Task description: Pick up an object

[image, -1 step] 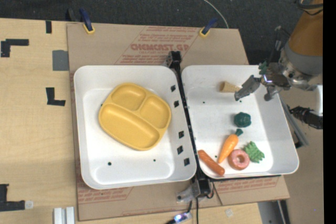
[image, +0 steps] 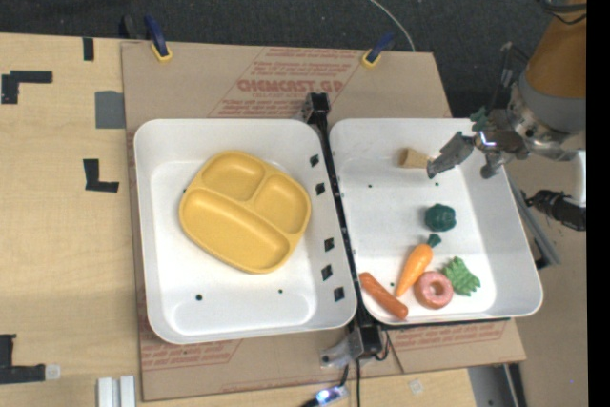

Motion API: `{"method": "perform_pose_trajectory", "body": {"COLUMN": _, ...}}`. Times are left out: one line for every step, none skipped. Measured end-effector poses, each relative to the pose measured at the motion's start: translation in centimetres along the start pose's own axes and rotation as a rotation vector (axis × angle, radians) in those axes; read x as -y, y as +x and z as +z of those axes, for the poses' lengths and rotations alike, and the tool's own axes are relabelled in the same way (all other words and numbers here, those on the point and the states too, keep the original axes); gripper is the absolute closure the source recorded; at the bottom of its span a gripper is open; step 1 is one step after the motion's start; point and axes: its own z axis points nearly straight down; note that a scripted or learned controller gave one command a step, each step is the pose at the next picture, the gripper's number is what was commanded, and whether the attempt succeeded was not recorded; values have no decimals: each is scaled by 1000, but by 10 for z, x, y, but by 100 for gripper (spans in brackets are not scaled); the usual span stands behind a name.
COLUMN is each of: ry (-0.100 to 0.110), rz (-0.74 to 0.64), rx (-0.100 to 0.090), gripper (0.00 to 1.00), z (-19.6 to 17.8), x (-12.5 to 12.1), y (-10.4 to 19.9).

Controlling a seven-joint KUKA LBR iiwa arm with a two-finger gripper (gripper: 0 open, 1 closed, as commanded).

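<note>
The right bin [image: 381, 205] holds several toy foods: a tan block [image: 414, 158] near its back, a dark green broccoli [image: 440, 217], an orange carrot [image: 414, 267], a red sausage [image: 382, 295], a pink donut [image: 436, 290] and a green leafy piece [image: 461, 275]. My gripper [image: 468, 156] hangs over the bin's back right part, open, its two fingers spread with nothing between them. The left finger's tip is just right of the tan block.
The left bin [image: 162, 300] holds a yellow compartment plate [image: 246, 210]. A black divider [image: 329, 205] runs between the bins. Both stand on a cardboard sheet [image: 276, 81] clamped at its back edge. The arm's orange band [image: 560, 52] is at the right.
</note>
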Motion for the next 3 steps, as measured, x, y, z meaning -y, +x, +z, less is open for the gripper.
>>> {"method": "perform_pose_trajectory", "body": {"ry": 4, "rz": 1, "rx": 0, "gripper": 0, "z": 44, "x": 4, "y": -2}}
{"method": "perform_pose_trajectory", "body": {"ry": 5, "rz": 0, "rx": -1, "gripper": 0, "z": 94, "x": 2, "y": 8}}
{"method": "perform_pose_trajectory", "body": {"ry": -4, "rz": 1, "rx": 2, "gripper": 0, "z": 141, "x": 2, "y": 5}}
